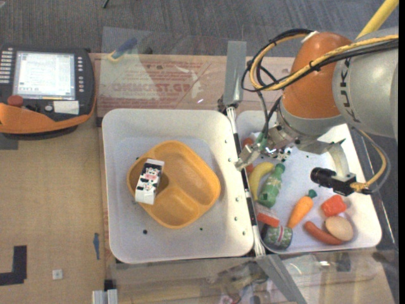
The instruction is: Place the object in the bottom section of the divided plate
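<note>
Item: small black-and-white carton, lying in the left section of the yellow divided plate in the left bin; gripper hung over the right bin above a banana and green bottle, its grip state not discernible

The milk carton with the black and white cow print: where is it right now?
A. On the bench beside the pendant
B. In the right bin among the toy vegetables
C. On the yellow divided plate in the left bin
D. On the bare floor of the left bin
C: the milk carton lies on the left part of the yellow divided plate, which sits in the left bin.
</note>
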`<state>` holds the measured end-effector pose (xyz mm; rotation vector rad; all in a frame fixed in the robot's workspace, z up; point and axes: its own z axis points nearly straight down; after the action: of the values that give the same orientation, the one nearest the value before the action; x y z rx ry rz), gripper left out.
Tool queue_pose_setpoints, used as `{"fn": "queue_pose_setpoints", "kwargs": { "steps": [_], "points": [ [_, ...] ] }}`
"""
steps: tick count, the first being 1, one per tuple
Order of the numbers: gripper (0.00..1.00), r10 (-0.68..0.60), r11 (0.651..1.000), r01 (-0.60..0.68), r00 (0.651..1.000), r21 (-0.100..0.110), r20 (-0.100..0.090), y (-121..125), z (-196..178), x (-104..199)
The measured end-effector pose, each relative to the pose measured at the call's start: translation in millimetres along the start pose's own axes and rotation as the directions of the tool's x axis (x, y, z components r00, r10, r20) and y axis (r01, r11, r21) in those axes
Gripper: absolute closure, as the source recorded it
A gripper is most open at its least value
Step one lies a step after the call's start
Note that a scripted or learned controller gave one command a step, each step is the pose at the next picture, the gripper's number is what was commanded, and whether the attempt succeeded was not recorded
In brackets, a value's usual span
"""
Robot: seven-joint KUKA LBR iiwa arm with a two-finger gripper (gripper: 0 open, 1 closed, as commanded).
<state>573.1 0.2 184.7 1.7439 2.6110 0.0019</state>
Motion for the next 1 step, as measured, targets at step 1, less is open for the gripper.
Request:
{"fn": "queue_pose_setpoints", "kwargs": {
  "steps": [1],
  "points": [
    [0.0,-0.22,0.975,0.22,0.975,0.001,-0.001,-22.0,-16.8,-22.8]
  ]
}}
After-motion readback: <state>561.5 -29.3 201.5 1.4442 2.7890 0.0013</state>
